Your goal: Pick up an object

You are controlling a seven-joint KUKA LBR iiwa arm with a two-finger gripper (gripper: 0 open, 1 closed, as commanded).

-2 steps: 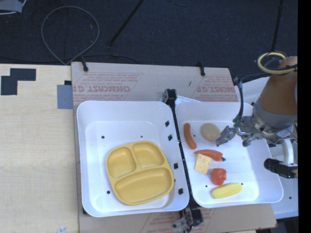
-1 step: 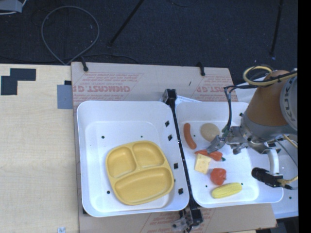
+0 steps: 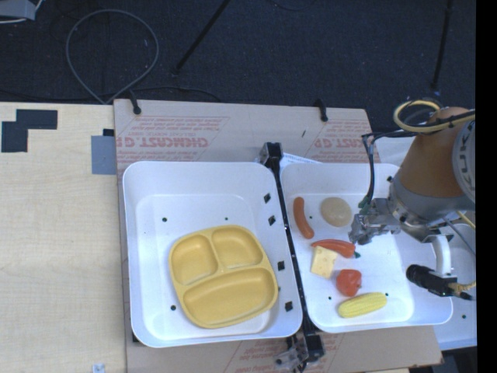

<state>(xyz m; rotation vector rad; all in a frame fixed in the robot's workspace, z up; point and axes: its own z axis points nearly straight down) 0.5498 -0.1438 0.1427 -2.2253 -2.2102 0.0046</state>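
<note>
In the right bin [image 3: 388,305] lie a red sausage [image 3: 303,217], a beige round bun [image 3: 336,211], a red chili pepper [image 3: 334,248], a yellow cheese wedge [image 3: 324,262], a red tomato [image 3: 349,281] and a yellow corn cob [image 3: 362,305]. My gripper [image 3: 359,236] hangs low over this bin, just right of the pepper's end and below the bun. Nothing shows between its tips.
The left bin [image 3: 147,208] holds a yellow divided plate [image 3: 223,276]. A black divider [image 3: 283,239] runs between the two bins. Cardboard lies under both bins, and a wooden bench top extends to the left. Cables trail by the arm at right.
</note>
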